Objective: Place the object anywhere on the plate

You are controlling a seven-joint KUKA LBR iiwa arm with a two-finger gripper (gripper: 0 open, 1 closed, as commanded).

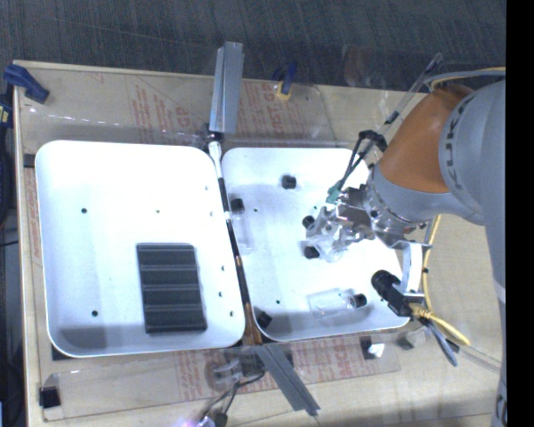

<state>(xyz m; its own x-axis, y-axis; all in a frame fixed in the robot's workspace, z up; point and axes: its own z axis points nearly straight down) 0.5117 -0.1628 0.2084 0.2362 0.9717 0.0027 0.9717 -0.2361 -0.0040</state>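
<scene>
Left bin [80, 176]: holds one item, a dark ridged slab [171, 287] lying flat toward the near wall. Judged to be the plate, i.e. the target. It sits well apart from all loose pieces, so nothing has been delivered to it yet.

Right bin [271, 274]: all candidate objects lie here.
- Small dark piece [236, 205] just beside the wall shared with the left bin.
- Second dark piece [288, 182] toward the far side, standing alone.
- Clear bottle-like item [331, 302] on its side near the front wall, with a dark end pointing right. It probably lies flat because it is loose, not placed.

Gripper [326, 236]: low over the middle of the right bin, among pale glare and a small dark bit [311, 252] just beside it. Cannot tell whether it is released or clenched, nor whether anything is in its hold; metal and clear plastic blur together there. Which piece is the task's object is not certain. Judged to be the one under the gripper, still in the right bin.

Arm [445, 140]: reaches in from the right, orange band above the wrist, bent down steeply. That posture suits a pick attempt rather than a carry.

Stage, as a judgement: pick phase, with transfer across the shared wall to the slab still to do. Risk: a small or clear piece may slip.
</scene>
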